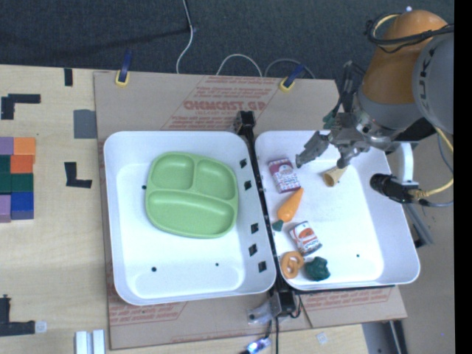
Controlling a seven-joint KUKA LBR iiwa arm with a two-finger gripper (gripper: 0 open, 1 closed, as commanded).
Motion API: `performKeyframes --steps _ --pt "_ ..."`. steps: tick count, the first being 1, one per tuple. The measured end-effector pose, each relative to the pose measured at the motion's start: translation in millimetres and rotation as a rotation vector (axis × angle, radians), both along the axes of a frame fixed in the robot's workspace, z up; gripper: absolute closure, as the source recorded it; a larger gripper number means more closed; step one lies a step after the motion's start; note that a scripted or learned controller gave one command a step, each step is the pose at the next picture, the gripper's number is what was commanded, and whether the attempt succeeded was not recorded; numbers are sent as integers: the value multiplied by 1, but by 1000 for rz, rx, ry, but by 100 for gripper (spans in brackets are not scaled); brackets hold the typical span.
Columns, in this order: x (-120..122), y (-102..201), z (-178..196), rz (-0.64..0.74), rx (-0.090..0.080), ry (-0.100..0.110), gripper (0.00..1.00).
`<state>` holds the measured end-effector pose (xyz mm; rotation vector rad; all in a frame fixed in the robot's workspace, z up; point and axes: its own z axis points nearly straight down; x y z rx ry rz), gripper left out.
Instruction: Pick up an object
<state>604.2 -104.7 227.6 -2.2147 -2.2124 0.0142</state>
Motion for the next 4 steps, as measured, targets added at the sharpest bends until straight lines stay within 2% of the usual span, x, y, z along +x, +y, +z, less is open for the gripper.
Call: performKeyframes --steps 1,2,4 --pt "3 0 7 3 -1 -13 0" --pt "3 7 -56 3 -1 -7 0" --pt "-6 6 -145 3 -3 -12 0"
